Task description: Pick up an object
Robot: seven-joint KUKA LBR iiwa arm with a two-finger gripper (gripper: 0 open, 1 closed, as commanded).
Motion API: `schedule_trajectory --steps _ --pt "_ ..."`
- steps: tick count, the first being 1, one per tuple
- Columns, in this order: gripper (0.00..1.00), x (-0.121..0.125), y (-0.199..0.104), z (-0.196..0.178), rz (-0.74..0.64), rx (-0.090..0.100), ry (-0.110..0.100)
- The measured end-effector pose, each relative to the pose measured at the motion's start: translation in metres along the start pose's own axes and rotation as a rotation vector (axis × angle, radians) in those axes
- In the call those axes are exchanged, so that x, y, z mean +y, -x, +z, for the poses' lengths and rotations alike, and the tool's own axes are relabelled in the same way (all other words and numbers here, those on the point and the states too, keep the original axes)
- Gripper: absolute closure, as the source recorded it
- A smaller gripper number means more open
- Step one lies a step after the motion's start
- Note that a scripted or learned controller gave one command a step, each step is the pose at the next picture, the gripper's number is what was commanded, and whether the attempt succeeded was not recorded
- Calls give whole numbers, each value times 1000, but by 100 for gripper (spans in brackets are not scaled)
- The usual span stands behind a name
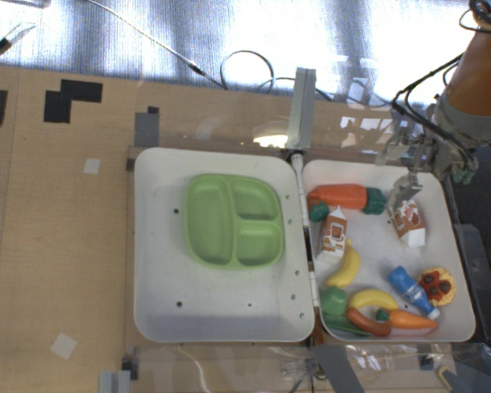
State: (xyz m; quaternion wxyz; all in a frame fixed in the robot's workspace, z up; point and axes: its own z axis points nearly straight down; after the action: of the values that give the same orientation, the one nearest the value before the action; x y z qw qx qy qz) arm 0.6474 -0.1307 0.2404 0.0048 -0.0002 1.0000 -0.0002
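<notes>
Surface (54,247): light wooden bench carrying two shallow white bins side by side.

Left white bin (154,302): holds one pale green plastic divided plate (232,221) with three compartments, lying flat near the bin's middle.

Right white bin (463,314): holds the toy food items.
- Orange plastic carrot with dark green top (344,197), lying across the far left part of the bin.
- Small white and brown milk carton (334,234), just below the carrot, near the divider between the bins.
- Second small white and brown carton (410,223), tilted, at the far right part of the bin, directly under the gripper.
- Yellow plastic banana (346,268), below the first carton.
- Second yellow banana (373,299), near the front edge.
- Green plastic vegetable (333,301), at the front left corner, touching the second banana.
- Red sausage-shaped piece (368,323) and small orange carrot (411,320), along the front wall.
- Blue plastic bottle (410,289), right of centre.
- Round yellow and red pizza-like piece (438,285), just beside the bottle.

Arm: grey with orange band, entering at upper right. Metal two-finger gripper (407,192) hangs over the far right part of the right bin, its tip just above or touching the tilted carton; whether the jaws are apart or together cannot be told, and no item is seen between them.
</notes>
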Motion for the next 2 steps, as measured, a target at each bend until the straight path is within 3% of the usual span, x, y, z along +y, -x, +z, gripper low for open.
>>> schedule_trajectory --steps 1,2 --pt "0 -57 12 148 1 5 0" --pt "100 -54 19 129 -7 -14 -3"
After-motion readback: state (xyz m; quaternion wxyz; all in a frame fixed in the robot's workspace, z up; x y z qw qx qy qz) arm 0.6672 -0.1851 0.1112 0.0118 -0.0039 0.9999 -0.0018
